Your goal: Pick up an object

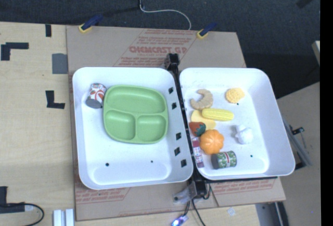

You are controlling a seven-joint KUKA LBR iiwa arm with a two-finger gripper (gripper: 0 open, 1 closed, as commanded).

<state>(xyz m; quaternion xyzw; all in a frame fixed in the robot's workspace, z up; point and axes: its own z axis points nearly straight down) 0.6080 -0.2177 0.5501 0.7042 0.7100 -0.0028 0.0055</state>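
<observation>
The right bin (270,115) holds several toy foods: a tan croissant shape (202,99), a small yellow round piece (234,95), a corn cob (217,114), a red and green piece (196,128), an orange fruit (212,141), a white lump (243,134) and a green can (223,159) lying on its side. In the left bin (91,167) lies a green divided plate (136,114), with a small red and white can (95,96) beside its left edge.
Both bins sit on a brown cardboard sheet (156,48) over a wooden bench. Black clips (180,115) line the seam between the bins. A white cable (151,6) runs across the dark floor behind. Yellow-and-blue clamps (90,23) hold the cardboard's back edge.
</observation>
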